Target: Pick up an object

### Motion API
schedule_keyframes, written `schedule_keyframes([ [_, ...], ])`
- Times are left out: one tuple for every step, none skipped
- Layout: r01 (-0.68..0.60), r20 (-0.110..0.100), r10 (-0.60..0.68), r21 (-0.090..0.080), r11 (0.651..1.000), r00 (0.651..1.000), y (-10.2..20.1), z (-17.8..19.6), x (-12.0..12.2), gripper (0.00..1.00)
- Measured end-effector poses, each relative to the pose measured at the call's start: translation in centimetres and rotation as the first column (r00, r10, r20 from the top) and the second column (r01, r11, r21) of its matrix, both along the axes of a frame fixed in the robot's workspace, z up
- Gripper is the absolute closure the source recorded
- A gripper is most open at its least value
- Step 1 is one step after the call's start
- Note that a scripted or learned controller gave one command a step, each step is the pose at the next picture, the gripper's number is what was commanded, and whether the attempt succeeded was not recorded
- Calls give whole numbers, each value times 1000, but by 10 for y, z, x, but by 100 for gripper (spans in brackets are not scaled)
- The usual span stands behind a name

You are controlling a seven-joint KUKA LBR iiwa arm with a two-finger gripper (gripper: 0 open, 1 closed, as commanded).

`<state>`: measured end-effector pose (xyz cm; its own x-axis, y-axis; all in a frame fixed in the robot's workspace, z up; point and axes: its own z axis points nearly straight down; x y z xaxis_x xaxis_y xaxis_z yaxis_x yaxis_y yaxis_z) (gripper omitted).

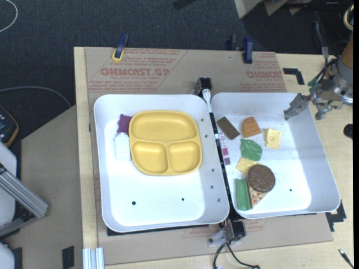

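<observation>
Several small items cluster at the left of the right bin (314, 167), leaving approach room. My gripper (305, 106) hovers upper right, jaws spread, holding nothing.

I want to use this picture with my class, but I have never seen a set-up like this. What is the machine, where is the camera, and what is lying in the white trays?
One camera looks down at a slant on a bench with two shallow white bins. The robot arm reaches in from the right; its gripper hangs over the right bin's far corner and holds nothing. The left bin has a yellow divided plate with a purple and white bottle beside it. The right bin holds small toy foods: a brown bar, an orange piece, a yellow cheese wedge, a green leaf, a round brown cookie and a green stick.
</observation>
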<state>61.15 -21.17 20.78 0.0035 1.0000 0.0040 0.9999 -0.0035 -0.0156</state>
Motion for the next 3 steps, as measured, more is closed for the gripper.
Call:
schedule_keyframes([
  [-3,15,3,-4,1000,1000,1,9,3,0],
  [-5,10,5,-2,1000,1000,7,-35,2,0],
  [-4,10,4,-2,1000,1000,4,-78,2,0],
])
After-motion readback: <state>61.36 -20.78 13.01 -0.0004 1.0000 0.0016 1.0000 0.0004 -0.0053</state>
